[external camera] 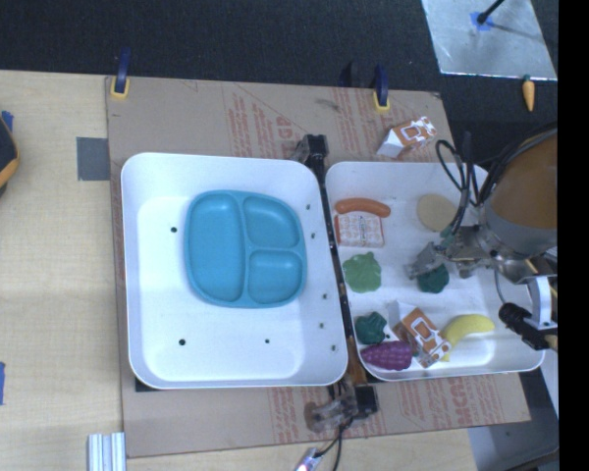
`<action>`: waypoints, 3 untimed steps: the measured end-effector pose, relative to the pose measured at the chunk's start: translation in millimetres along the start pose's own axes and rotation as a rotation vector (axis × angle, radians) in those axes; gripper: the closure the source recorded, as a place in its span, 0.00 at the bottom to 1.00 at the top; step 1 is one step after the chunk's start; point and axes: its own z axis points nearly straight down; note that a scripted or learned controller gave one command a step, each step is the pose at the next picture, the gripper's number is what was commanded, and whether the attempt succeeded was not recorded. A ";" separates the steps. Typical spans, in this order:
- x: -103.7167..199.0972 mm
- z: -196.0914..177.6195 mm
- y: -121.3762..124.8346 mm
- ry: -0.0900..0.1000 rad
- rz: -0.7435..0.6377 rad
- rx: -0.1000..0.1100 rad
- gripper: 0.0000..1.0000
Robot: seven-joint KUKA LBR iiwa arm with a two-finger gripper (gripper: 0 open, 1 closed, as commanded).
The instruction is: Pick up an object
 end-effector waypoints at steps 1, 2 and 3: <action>-1.1 -10.5 0.1 -0.002 -0.002 0.001 1.00; 62.5 -2.4 29.3 -0.001 -0.003 -0.002 1.00; 112.1 -101.1 60.0 0.001 -0.001 -0.002 1.00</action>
